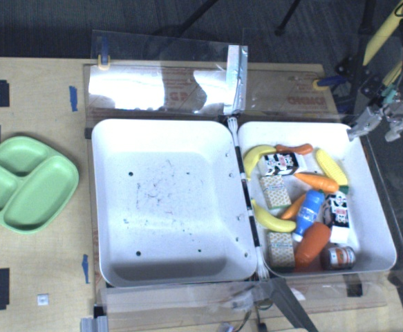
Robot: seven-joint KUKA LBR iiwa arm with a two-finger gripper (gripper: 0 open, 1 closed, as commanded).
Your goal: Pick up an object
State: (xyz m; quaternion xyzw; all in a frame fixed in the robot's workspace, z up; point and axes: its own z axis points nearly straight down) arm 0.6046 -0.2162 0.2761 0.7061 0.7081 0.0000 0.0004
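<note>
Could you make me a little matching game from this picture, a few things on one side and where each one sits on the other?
Things:
1. green plastic divided plate
2. blue plastic bottle with a white cap
3. small brown can with a silver lid
4. clear plastic sheet

Places:
A. near corner of the right white bin
B. standing behind the left white bin
C. on the wooden bench, left of both bins
D. middle of the toy pile

Pairs: 1-C, 2-D, 3-A, 4-B

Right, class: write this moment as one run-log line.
phase: before pick | gripper: above right bin far corner, holding nothing seen | objects: piled in right bin | left bin: white
</note>
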